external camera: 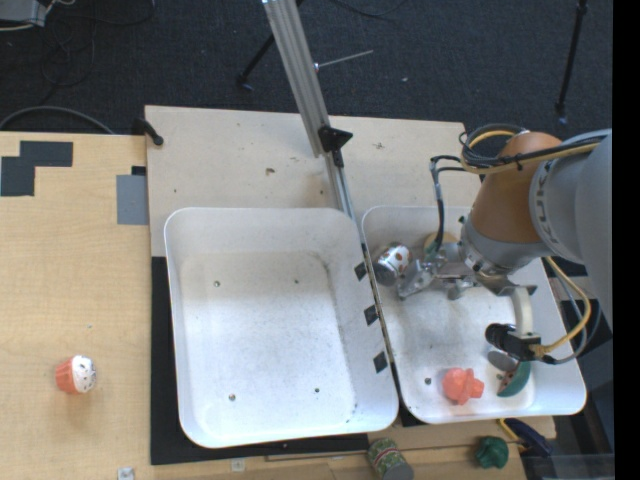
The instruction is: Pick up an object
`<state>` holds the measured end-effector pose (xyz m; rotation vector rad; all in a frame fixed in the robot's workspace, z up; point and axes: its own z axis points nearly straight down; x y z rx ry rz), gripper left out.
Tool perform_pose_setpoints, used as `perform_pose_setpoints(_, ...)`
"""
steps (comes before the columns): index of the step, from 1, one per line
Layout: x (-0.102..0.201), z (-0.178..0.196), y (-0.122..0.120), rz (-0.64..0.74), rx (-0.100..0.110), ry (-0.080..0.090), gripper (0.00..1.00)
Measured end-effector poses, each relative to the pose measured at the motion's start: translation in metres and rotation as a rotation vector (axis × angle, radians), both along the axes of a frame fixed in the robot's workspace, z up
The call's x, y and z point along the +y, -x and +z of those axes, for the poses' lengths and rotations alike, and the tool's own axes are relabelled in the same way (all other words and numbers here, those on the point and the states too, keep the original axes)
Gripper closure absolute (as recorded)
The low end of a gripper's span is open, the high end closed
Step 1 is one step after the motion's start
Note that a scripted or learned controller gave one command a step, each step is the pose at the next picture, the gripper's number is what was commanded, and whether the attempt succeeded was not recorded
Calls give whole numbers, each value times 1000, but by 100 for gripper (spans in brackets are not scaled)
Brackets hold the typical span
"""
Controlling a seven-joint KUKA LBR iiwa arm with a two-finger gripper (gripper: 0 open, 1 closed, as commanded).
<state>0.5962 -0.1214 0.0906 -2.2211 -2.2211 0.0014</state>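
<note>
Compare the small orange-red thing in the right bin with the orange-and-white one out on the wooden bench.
The orange-red thing lies inside the right bin, near its front wall; the orange-and-white one sits on the wooden bench, left of both bins. The first is plain orange-red; the second has a white patch. Both are small.

gripper point(408, 280) low in right bin point(560, 393) | ball point(393, 259) touching at left | divider wall point(368, 288) just beyond | open floor below, toward orange lump point(461, 385)

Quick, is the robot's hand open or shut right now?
Hand: low in the right bin, next to a small silvery ball; open or shut cannot be told.
</note>
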Motion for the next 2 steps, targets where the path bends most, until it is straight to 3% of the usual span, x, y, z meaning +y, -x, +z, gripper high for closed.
perform_pose_setpoints(1,-1,11,0,-6,0,-1,100)
perform_pose_setpoints(2,-10,72,-2,-7,-4,1,100)
